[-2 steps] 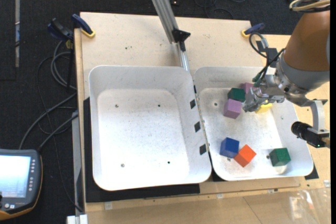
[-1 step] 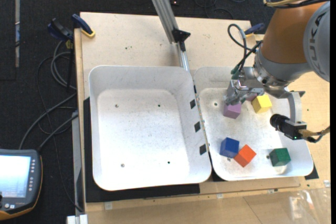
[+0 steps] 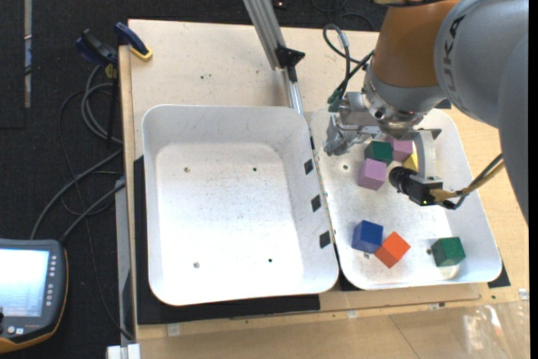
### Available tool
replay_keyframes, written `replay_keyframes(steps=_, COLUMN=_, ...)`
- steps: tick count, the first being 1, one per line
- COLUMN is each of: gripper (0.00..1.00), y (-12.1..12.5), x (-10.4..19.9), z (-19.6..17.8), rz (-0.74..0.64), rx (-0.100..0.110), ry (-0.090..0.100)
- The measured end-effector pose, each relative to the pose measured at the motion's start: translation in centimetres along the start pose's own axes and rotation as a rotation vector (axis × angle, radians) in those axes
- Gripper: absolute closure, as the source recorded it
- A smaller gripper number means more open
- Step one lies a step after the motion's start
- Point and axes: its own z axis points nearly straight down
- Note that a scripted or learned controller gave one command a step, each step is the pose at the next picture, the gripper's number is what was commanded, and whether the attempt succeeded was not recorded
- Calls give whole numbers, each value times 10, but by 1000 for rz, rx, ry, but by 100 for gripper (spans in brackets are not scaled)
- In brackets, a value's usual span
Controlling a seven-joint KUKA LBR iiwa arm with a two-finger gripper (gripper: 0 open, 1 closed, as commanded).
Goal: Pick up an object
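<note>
Camera view | gripper (image 3: 340, 139) low over right bin (image 3: 479, 219), at its upper left corner | finger state: cannot tell | purple block (image 3: 372, 173) just right of gripper | blue block (image 3: 366, 236) and orange block (image 3: 392, 249) touching, well below | green block (image 3: 447, 250) right of orange

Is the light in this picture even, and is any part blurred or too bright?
Camera view: light is soft and fairly even; the left bin looks bright but still shows its specks. Blocks such as the blue cube and orange cube are sharp, with short shadows. The arm's orange band carries a mild sheen. The gripper area is dim and cluttered.
</note>
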Motion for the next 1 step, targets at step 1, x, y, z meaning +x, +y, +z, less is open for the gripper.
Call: replay_keyframes(steps=1, gripper=100, y=31, x=51, z=11, rz=1, rx=0, ry=0)
